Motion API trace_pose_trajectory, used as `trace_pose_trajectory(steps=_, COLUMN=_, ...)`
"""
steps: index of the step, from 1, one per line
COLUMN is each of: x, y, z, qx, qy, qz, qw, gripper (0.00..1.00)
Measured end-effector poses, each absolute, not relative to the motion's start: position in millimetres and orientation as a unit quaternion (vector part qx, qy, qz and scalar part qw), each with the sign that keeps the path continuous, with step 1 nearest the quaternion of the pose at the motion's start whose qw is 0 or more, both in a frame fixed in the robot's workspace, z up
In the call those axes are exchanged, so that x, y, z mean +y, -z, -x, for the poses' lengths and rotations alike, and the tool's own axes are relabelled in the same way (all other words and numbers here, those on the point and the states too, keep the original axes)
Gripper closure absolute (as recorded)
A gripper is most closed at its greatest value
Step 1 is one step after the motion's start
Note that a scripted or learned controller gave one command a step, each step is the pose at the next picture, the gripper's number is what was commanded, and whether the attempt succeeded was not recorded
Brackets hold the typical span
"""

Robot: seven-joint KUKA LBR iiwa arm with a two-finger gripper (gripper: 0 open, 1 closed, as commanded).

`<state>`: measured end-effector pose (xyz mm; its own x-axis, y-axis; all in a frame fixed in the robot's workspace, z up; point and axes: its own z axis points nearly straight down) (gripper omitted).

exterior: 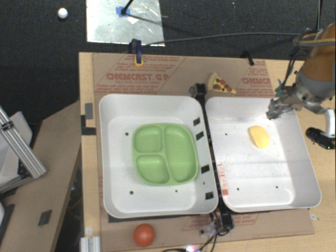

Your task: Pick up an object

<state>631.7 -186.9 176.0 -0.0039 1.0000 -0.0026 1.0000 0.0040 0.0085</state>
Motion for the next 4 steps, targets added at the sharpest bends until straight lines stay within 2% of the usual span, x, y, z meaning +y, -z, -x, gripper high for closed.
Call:
trace_pose_trajectory(steps=1, x=-187, y=-231, z=-633.5, qx=0.709, qy=-0.0020, qz=-0.705, qw=0.004, gripper=1.00)
trace_pose_trajectory(steps=2, x=-135, y=-220, z=-619.7, qx=0.710, qy=-0.0008, qz=-0.704, qw=0.000, gripper=1.00)
trace_pose_trajectory(steps=3, x=-80, y=-231, z=-606.0, qx=0.710, qy=-0.0009, qz=-0.704, qw=0.000, gripper=1.00)
trace_pose_trajectory(steps=4, x=-25, y=-236, z=-600.9, qx=0.711, qy=-0.0012, qz=-0.704, qw=0.000, gripper=1.00)
